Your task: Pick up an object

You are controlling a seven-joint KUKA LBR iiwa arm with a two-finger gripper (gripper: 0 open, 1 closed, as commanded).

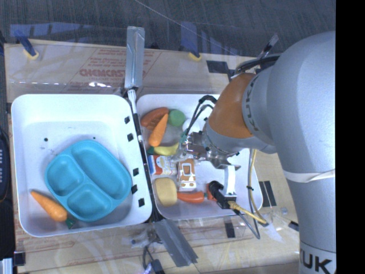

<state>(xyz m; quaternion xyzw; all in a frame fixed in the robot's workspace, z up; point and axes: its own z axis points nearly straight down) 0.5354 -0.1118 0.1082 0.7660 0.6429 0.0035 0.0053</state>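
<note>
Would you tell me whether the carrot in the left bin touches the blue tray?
Touching: the camera view shows the carrot lying against the blue tray's lower left edge.

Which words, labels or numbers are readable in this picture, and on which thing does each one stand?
"UK", cut off at the frame edge, on the grey arm's base.
Reddish printing on the cardboard under the bins: too blurred to read reliably.
Small packet with printing in the right bin: too small to read.

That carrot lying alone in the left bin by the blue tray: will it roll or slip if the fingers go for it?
The carrot is tapered and rounded, so it would probably roll if nudged sideways. It looks like smooth plastic, likely light and somewhat slippery. It lies against the blue tray, which may crowd a grasp.
</note>
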